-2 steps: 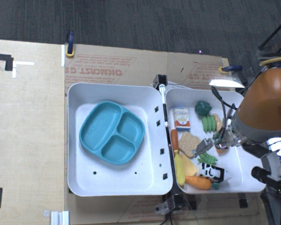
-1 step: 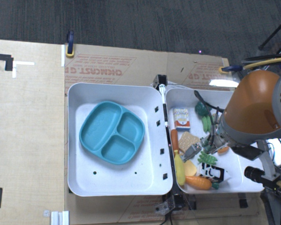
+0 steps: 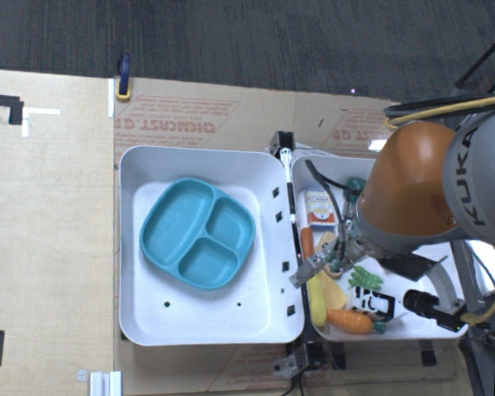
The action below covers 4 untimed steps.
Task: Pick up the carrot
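Grey arm [image 3: 413, 189] with orange band over the right bin [image 3: 439, 327], left bin [image 3: 129, 253] beside that bin holding a blue divided plate [image 3: 198, 233], end effector [image 3: 317, 267] at the right bin's left wall, grip state not possible to tell, carrot [image 3: 350, 322] near the right bin's front edge, just beside a yellow item [image 3: 317, 300].

From my seat, the arm [image 3: 414, 181] blocks most of the right bin [image 3: 336, 163] — its floor shows just in scraps around the orange band. The tool [image 3: 310, 273] is a small tangle of metal and cable by the bin's left wall; I can't make out its tips. A red-orange piece [image 3: 307, 240] beside it is half covered. The carrot [image 3: 349, 322] lies low in the bin, its right end hidden behind something green. The arm's base runs off the right edge.
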Tool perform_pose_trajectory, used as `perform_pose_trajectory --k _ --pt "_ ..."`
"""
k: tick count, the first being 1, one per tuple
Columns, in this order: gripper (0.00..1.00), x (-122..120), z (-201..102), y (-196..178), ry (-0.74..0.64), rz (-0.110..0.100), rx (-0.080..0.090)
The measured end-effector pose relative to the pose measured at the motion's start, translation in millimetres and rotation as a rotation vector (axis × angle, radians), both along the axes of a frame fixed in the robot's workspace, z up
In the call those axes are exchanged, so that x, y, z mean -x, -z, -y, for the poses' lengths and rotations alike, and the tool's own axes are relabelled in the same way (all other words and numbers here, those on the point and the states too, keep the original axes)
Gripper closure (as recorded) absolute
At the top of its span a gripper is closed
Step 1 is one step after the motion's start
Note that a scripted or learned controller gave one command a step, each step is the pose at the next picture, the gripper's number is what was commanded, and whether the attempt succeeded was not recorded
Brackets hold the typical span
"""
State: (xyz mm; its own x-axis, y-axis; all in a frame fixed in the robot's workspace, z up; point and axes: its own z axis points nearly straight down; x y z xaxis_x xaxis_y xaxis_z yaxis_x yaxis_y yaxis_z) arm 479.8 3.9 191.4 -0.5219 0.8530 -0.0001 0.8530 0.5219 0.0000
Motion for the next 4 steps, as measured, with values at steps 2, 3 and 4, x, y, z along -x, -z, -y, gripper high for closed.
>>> perform_pose_trajectory --k 2,3,4 --pt "0.00 -67.8 27.8 0.1 0.096 0.001 0.003" --pt "0.00 -40.2 87.7 -0.1 0.047 0.000 0.002" --pt "0.00 0.5 46.5 -0.2 -0.144 0.000 0.000"
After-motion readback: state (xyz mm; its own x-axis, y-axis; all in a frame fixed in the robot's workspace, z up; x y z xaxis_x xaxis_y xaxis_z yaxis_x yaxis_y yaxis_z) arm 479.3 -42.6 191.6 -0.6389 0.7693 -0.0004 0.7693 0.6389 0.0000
